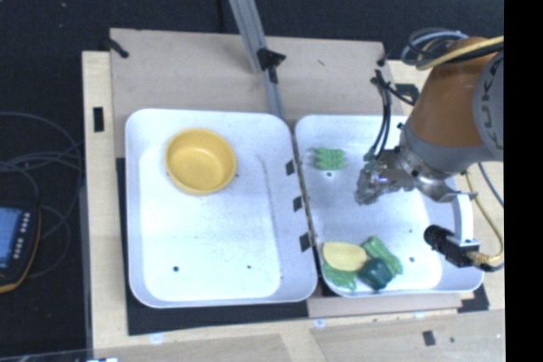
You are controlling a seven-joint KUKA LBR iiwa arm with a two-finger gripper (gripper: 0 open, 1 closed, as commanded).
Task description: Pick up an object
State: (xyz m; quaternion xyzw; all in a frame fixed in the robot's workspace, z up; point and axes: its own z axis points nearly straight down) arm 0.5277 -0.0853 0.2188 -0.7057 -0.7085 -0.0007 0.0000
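Claw (371, 186) hangs over right bin (344, 140), mid-floor; finger state cannot tell, nothing seen held. Nearest object: small green ridged toy (327, 158), just up-left of claw, long axis left-right. Yellow-green cluster (361, 264) at bin's near edge, below claw. Yellow bowl (200, 161) in left bin (212, 258), well apart.

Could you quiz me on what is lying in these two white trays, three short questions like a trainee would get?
1. True or false: the yellow bowl sits in the left bin.
2. Which thing lies alone near the top of the right bin? A) a red cup B) a small green object C) a blue ball
3. Fill in: the yellow and green cluster lies against the right bin's ____ edge.

Key: 1 true; 2 B; 3 bottom. The tool hangs over the right bin, between the green object and the cluster.
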